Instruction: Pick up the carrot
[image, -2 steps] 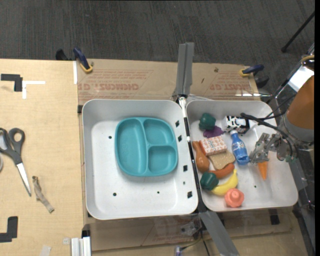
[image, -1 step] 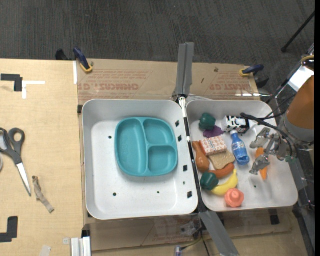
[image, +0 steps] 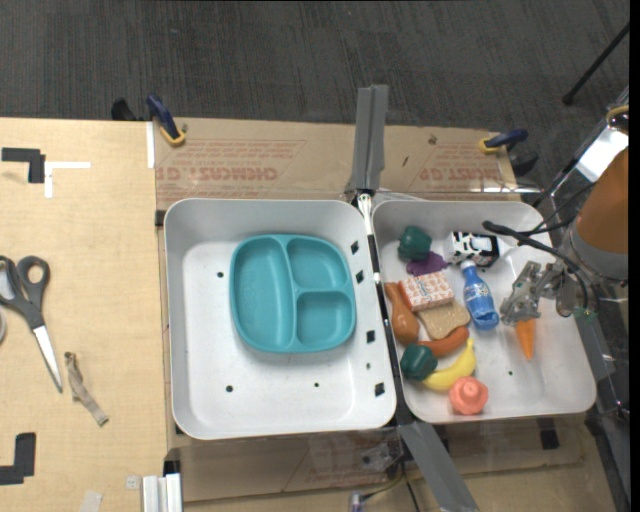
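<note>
- The surface (image: 70, 300) is pale wood, with brown cardboard (image: 260, 160) laid under two white bins; beyond it lies dark grey carpet (image: 250, 50).
- Two clamps hold the cardboard's far edge, one blue and yellow at the left (image: 165, 118), one at the right (image: 503, 141).
- One pair of scissors (image: 30, 300) lies on the wood at the left, with one scrap of tape (image: 85, 390) near it.
- The left bin (image: 190, 330) holds one teal divided plate (image: 294, 292) with three compartments.
- The right bin (image: 560, 385) holds a cluster of toy food at its left side: one blue bottle (image: 478, 296), one banana (image: 455, 368), one pink cupcake (image: 468, 396), one slice of bread (image: 443, 320), one purple piece (image: 428, 263).
- One carrot (image: 526, 336) lies in the right bin, right of the bottle and apart from the cluster, its tip pointing toward the near edge.
- The hand (image: 524, 298) sits directly over the carrot's upper end, its fingers pointing down onto it; I cannot tell whether they are apart or clamped.
</note>
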